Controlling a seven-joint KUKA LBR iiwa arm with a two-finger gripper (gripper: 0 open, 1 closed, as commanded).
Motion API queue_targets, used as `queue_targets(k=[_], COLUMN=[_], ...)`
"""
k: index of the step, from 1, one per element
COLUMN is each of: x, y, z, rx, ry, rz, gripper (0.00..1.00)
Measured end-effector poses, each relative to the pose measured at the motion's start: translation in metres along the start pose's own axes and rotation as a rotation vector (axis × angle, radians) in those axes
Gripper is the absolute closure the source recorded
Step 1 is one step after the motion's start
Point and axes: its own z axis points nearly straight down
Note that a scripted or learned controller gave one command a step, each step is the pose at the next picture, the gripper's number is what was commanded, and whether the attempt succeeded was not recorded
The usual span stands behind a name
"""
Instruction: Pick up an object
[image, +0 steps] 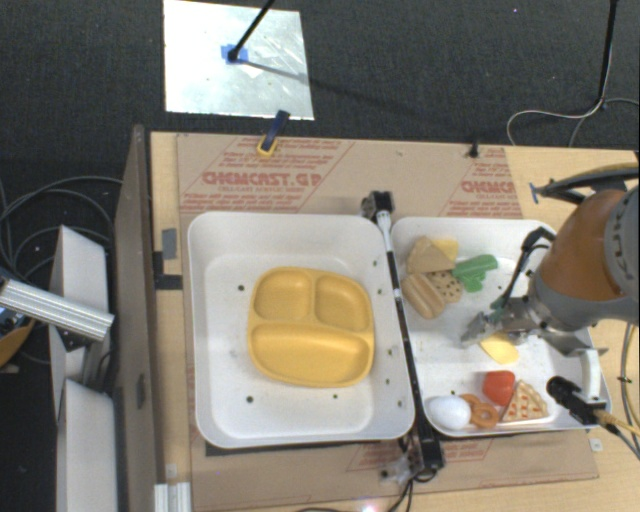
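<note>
Yellow cheese piece (499, 349) lies in right bin (440, 360), unlifted; pincer (487, 328) hovers just beside it, jaw state unclear; grasp pending.

We see a yellow divided plate (305, 328) in the left bin (215, 300), cables (45, 215) left of desk (300, 170), foil sheet (238, 60) beyond.

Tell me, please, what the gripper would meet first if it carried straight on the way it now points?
The gripper points toward the view's left. Next in that line is the waffle-like brown toy, beside the green toy, though depth is hard to judge from above.
</note>
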Motion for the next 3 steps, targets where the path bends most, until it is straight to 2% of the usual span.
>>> queue_targets(k=[1, 2, 3], x=[0.0, -0.054, 0.02], y=[0.003, 0.03, -0.002], z=[-0.015, -0.065, -0.112], rx=[-0.009, -0.007, -0.002], ry=[-0.002, -0.005, 0.002], rz=[-0.001, 0.002, -0.008], gripper=[1.0, 1.0, 1.0])
